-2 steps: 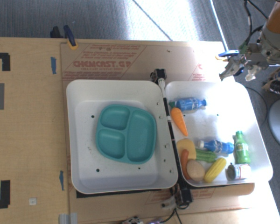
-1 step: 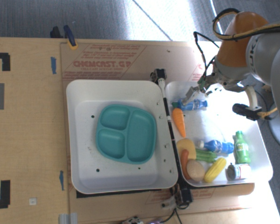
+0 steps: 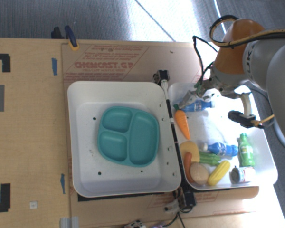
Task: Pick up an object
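End effector (image 3: 195,95) over right bin (image 3: 263,141), grip state unclear; blue bottle (image 3: 198,107), carrot (image 3: 182,123) just beside.

red print on cardboard sheet (image 3: 104,64), seemingly "CHEMCAST GP", partly blurred

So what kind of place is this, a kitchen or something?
More likely a robotics lab bench. A robot arm reaches over two white bins; one holds toy food like a carrot, the other a teal plate, on taped-down cardboard.

Cardboard-covered bench (image 3: 28,127) under two white bins (image 3: 80,141), apparently.
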